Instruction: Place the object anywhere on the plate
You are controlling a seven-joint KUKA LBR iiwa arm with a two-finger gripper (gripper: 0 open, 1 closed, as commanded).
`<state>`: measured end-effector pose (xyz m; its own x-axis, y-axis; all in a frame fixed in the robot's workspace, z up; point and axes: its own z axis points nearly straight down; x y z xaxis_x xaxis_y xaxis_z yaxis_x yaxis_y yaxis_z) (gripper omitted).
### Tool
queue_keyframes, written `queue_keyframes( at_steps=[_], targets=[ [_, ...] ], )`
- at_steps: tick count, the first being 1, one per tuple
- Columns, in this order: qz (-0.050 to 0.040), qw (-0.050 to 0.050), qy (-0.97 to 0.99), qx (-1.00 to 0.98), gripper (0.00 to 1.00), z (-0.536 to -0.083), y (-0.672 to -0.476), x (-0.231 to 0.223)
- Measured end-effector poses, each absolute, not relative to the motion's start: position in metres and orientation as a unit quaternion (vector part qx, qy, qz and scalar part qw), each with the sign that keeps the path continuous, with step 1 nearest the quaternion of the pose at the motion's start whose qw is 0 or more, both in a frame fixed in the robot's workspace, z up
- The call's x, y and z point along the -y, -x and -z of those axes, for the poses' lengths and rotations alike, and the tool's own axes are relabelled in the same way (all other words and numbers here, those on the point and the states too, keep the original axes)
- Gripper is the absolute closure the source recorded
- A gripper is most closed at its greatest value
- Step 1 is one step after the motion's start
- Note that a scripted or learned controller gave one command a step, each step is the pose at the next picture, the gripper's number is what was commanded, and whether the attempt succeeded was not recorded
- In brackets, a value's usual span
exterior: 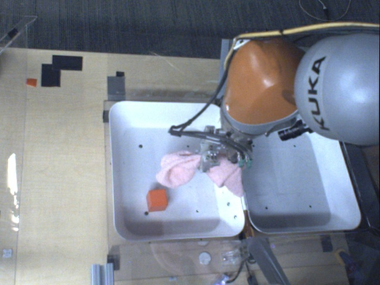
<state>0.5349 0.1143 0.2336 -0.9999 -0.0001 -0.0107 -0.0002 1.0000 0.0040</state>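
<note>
Orange block (157, 200) lies near pink cloth (181, 168).

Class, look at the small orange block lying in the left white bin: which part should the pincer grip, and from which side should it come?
Judging by its shape, grip the small orange block across two opposite flat side faces, coming straight down from above: it sits apart from the pink cloth.

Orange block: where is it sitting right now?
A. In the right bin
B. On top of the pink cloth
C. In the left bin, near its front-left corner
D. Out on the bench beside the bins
C. The orange block lies on the floor of the left bin, toward its front-left corner, apart from the pink cloth and the gripper.
</note>
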Motion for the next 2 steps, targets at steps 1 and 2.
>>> queue_keyframes(
  at_steps=[1,2],
  targets=[
    [-0.002,0.004,0.001,-1.0,1.0,-0.2272,-0.5049,-0.1543],
    [-0.0021,0.004,0.001,-1.0,0.0,-0.2274,-0.505,-0.1542]
  ],
)
